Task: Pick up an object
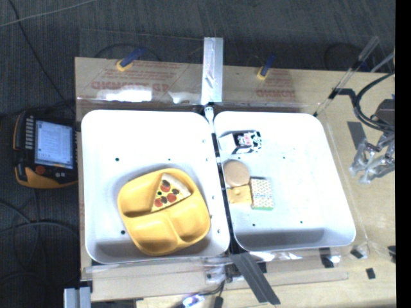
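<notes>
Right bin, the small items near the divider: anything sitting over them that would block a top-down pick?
Nothing visible lies over them. The black-and-white toy, the round tan piece and the patterned block lie uncovered in the right bin. The round piece and block crowd a tan piece between them, tight for the fingers.

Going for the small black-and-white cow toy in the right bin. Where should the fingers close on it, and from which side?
Come straight down on the small black-and-white cow toy and close across its narrow body. It lies flat near the right white bin's far left corner, so a side approach would meet the bin walls. The round tan disc lies apart from it, nearer the camera, leaving room for the fingers. This is a judgement from one slanted view.
</notes>
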Motion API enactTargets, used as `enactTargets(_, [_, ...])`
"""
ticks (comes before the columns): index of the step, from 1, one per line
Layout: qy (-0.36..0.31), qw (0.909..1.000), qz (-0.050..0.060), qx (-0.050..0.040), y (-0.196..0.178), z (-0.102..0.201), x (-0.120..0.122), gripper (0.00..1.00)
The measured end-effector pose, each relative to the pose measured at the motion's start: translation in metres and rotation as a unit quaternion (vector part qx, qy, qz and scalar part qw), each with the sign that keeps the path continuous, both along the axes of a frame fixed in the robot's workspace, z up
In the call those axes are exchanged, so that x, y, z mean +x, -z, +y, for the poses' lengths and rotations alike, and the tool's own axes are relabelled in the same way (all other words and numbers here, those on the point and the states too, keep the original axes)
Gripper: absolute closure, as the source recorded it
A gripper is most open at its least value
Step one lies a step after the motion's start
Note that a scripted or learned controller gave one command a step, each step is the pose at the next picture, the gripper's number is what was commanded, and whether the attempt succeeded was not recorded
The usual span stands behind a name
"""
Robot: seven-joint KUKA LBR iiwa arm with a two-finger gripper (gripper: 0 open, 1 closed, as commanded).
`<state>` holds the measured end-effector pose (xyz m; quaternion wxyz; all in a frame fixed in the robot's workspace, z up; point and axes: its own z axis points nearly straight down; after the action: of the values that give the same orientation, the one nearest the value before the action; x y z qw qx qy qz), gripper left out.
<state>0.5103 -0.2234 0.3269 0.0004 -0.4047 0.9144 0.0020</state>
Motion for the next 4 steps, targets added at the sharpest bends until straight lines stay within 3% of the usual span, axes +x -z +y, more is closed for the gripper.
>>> enactTargets(1, [-0.168, 0.9858, -0.002, 0.0010, -0.040, 0.000, -0.014, 1.00])
enactTargets(2, [-0.149, 0.9889, 0.000, 0.0015, 0.011, 0.059, -0.023, 1.00])
enactTargets(3, [-0.321, 0.9471, 0.000, 0.0020, 0.018, 0.004, 0.019, 1.00])
enactTargets(4, [-0.578, 0.8161, -0.003, 0.0041, -0.011, 0.002, 0.047, 1.00])
